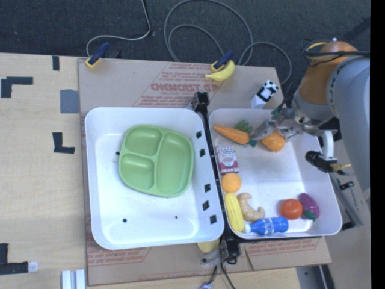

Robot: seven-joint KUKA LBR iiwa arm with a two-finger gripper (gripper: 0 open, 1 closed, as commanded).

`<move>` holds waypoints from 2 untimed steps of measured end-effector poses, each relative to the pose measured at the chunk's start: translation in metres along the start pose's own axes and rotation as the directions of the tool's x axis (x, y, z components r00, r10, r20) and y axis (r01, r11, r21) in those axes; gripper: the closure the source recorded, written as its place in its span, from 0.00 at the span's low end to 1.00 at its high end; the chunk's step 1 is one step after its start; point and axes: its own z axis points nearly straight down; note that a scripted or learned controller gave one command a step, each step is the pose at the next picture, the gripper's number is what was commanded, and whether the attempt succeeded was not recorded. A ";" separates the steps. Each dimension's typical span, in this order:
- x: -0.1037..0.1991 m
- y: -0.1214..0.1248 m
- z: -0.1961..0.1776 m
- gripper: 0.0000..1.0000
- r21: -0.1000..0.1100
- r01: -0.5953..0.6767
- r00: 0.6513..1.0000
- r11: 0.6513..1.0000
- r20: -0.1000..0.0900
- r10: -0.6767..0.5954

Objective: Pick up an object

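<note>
Gripper [269, 129] sits right over small orange fruit [274, 142] in right bin [328, 188] — carrot [231, 135] just left (grip state: cannot tell).

view: one fixed camera above the bench, looking down at a slant | frame: left bin [96, 179] and right bin [328, 203] both whole, mid-distance — bench board and dark floor along the top | arm [346, 95] enters from the right edge
</note>
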 end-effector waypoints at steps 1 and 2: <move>0.002 -0.003 -0.010 1.00 0.008 0.001 1.000 1.000 -0.002 -0.001; 0.061 0.017 -0.076 1.00 0.011 0.004 1.000 1.000 -0.008 -0.004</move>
